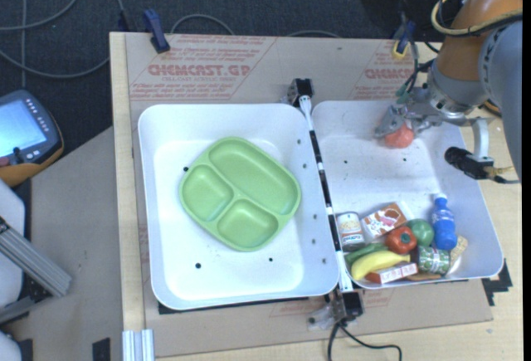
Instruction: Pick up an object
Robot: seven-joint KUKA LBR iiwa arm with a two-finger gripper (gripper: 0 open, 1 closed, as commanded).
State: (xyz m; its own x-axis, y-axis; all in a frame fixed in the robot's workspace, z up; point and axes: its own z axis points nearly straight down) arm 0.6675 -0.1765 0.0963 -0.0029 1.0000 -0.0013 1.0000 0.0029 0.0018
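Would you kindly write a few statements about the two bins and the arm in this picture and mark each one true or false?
1. The green divided plate lies in the left bin. True.
2. The banana lies on the green divided plate. False: it lies in the right bin, in the pile at the near end.
3. The gripper is over the far end of the right bin, right at a small red object. True.
4. The blue bottle stands in the left bin. False: it is in the right bin, at the pile's right side.
5. The tomato sits among the pile in the right bin. True.
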